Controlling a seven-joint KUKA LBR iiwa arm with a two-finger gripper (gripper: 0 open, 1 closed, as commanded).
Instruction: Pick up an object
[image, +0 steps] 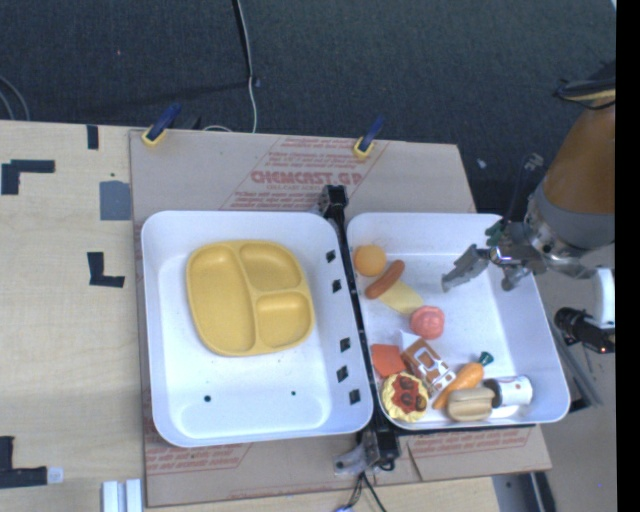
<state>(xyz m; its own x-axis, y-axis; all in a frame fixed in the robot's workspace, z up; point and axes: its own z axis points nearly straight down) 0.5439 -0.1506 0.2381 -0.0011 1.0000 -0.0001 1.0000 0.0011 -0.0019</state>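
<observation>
With its fingers spread and nothing between them, the gripper (487, 265) hangs over the right bin (520, 330) near a small pink ball-like toy (428, 321), probably light, smooth and roll-prone, best pinched across its middle.

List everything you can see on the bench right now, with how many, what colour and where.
bins: two, white, side by side on cardboard
divided plate: one, yellow, left bin
orange: one, orange, right bin, top left
sausage: one, reddish brown, below the orange
pink ball: one, pink, right bin middle
pizza toy: one, yellow and red, right bin front
carrot: one, orange, right bin front
clamps: two, blue and yellow, cardboard's far edge
arm: one, grey and orange, right side
gripper: one, grey, over right bin
</observation>
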